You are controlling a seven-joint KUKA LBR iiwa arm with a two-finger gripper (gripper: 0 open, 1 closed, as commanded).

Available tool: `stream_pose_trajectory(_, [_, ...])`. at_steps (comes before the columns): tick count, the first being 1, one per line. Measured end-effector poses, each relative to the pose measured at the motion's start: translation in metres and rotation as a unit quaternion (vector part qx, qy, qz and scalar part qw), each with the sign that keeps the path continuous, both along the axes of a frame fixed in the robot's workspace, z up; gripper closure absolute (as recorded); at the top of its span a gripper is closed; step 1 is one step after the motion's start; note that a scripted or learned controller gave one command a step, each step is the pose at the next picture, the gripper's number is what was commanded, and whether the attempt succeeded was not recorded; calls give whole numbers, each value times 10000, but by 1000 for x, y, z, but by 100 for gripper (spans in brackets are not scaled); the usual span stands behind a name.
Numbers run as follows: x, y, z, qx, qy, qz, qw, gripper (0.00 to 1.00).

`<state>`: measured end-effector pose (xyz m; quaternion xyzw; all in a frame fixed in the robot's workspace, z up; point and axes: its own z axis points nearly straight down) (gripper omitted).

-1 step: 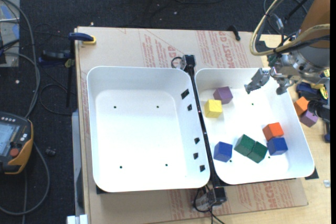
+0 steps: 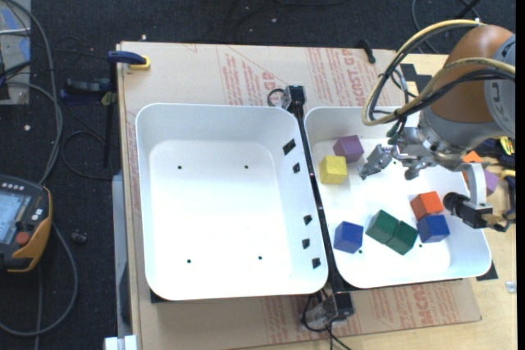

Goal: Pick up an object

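Gripper (image 2: 392, 160) hanging over right white bin (image 2: 472, 270), fingers looking parted, nothing between them. Purple cube (image 2: 349, 147) and yellow cube (image 2: 333, 169) sitting just left of it, nearest candidates. Blue, green, orange blocks lying apart nearer front, leaving finger room.

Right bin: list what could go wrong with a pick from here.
1. The gripper hangs beside the purple block and yellow block, which sit close together; closing on one may nudge the other away.
2. The green block, orange block and one blue block are bunched, so fingers may not fit between them.
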<state>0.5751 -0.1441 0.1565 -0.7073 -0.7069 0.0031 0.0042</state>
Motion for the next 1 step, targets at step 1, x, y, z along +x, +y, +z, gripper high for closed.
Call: stream_pose_trajectory(1, [56, 1, -55, -10, -65, 2, 10000, 0])
